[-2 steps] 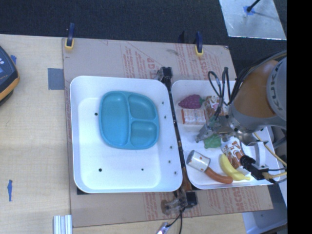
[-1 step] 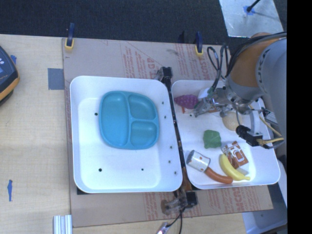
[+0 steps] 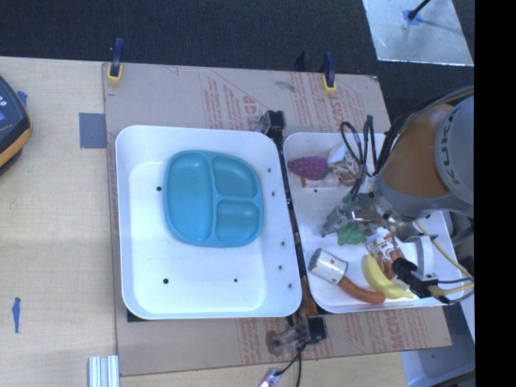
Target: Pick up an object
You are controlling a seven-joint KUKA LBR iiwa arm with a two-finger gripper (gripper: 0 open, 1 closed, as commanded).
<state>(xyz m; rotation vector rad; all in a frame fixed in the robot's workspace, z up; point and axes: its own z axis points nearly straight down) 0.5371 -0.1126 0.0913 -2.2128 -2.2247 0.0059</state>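
My gripper (image 3: 343, 218) hangs low over the middle of the right bin (image 3: 300, 216), at the end of the grey arm with the orange band (image 3: 419, 164). A green object (image 3: 351, 235) lies just below and to the right of it, close to touching; whether they meet is unclear. A purple bunch of grapes (image 3: 308, 167) rests in the bin's far left corner. Toward the near edge sit a silver can (image 3: 326, 266) on its side, an orange sausage-shaped piece (image 3: 361, 293) and a yellow banana (image 3: 377, 277).
The left bin (image 3: 137, 216) holds a blue divided plate (image 3: 214, 197). A small white and brown item (image 3: 347, 168) lies beside the grapes. Black cables loop above the wrist. A dark device (image 3: 12, 127) sits at the bench's left edge.
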